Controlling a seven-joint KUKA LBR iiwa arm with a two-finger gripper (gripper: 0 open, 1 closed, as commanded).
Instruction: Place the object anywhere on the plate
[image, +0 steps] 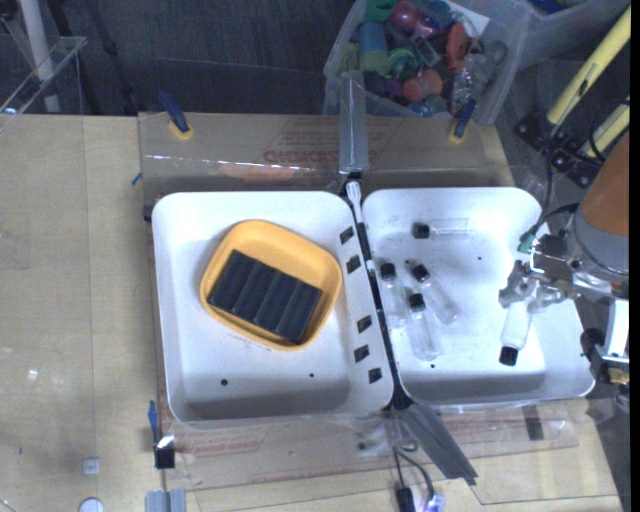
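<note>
Vial (514, 336), clear with a black cap, hangs cap-down between the gripper (522, 300) fingers over the right bin (470, 372), well apart from the yellow plate (270, 283) in the left bin; it looks light, slippery and breakable, best held mid-body.

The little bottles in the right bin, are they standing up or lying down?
Lying down: the clear bottles rest on their sides on the right bin's floor, black caps pointing sideways.

We see the arm (608, 215) cut off at the right edge; the clear vials (425, 318) blur together.
</note>
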